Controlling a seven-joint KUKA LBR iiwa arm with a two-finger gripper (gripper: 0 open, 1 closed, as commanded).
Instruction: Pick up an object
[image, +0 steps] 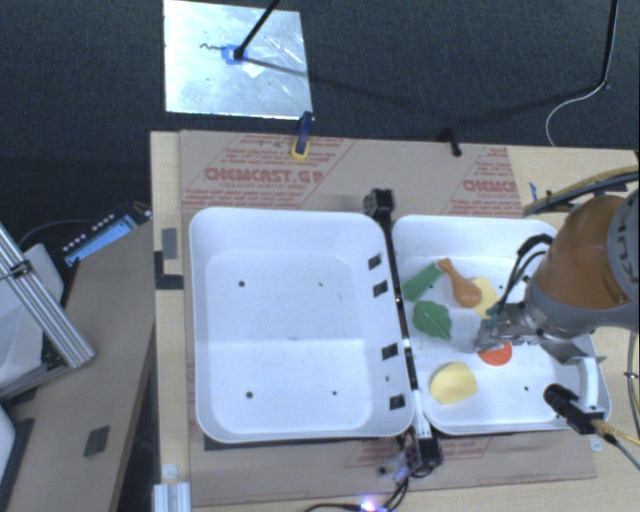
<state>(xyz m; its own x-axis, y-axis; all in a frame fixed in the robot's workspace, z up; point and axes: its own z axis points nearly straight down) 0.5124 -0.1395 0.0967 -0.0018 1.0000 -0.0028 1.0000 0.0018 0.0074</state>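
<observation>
Right bin, near edge: one yellow, lemon-like piece lies loose on the white floor, clear of the other contents.

Same bin, mid-depth: a red, flattish object sits directly under the end effector, which is lowered into the bin from the right on the grey arm with its orange band. The tool's own bulk covers the tip, so whether it is apart, together or clamped on anything cannot be told. Its position suggests the red piece is the intended pick, though the small yellow item just behind is also within reach.

Same bin, further back: a dark green leafy piece, a lighter green wedge and an orange-brown, drumstick-shaped piece are grouped near the divider. All contents appear to be toy food, scattered loosely, probably so that each can be approached singly.

Left bin: white, shallow, beside the right one and joined to it by black clips.

Underlay: a cardboard sheet on the worktop, presumably to level and locate both bins. Red print reads roughly "CHEMCAST GP" at left; it repeats at right, partly cut off.

Far end: a yellow and blue clamp on the cardboard edge, and a reflective sheet beyond.
</observation>
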